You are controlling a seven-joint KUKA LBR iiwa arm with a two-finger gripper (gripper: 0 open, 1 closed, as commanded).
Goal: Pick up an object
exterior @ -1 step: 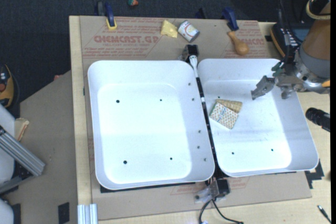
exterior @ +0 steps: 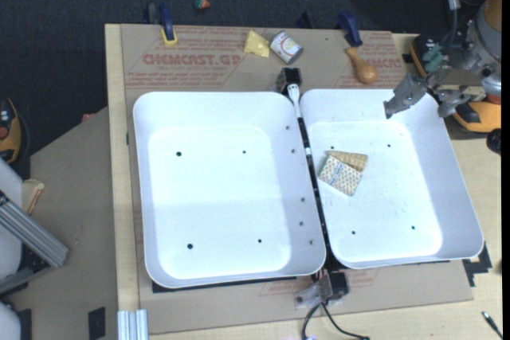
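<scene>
A small flat packet [exterior: 343, 171] with a pale checked face and a tan edge lies in the right bin [exterior: 430, 195], left of its centre. My gripper [exterior: 417, 105] hovers over the far right corner of that bin, up and to the right of the packet and well apart from it. Its two dark fingers [exterior: 398, 100] are spread open with nothing between them.
The left bin [exterior: 159, 195] sits beside the right one, and a black strip [exterior: 306, 155] runs along their shared edge. Behind the bins lie a yellow piece [exterior: 256, 44], a small box [exterior: 285, 47], a brown knob-like thing [exterior: 362, 66] and blue clamps [exterior: 166, 21].
</scene>
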